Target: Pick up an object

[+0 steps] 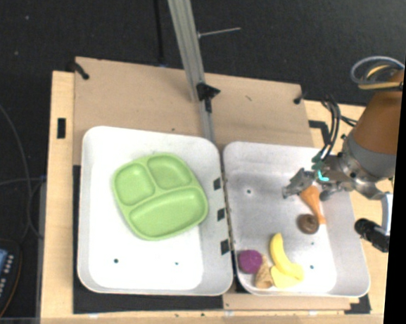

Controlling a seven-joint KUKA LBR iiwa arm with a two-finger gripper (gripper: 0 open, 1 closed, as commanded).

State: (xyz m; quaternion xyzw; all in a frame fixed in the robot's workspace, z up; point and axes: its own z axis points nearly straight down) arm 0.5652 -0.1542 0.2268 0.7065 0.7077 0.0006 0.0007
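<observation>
**Fingers over orange piece, rt bin**

Fingers [301, 184] sit low in rt bin [259, 171], grey and dark against the bin floor; can't tell how far apart they are, nor whether anything is caught between them. Gripper [312, 185] is at upper-right part of that bin, arm w/ orange band [381, 127] coming in from the right.

Objs in rt bin:
- orange cone-shaped piece [312, 200], just below/beside gripper tip, touching or nearly so; grip not confirmed.
- small brown round item [308, 224] just beneath orange piece.
- banana [283, 258] near front edge.
- purple item [250, 261] left of banana.
- tan piece [264, 276] at front wall, btwn purple item and banana.

Left bin [96, 254]: green divided plate [160, 196], 3 compartments, lying flat, tilted askew.
</observation>
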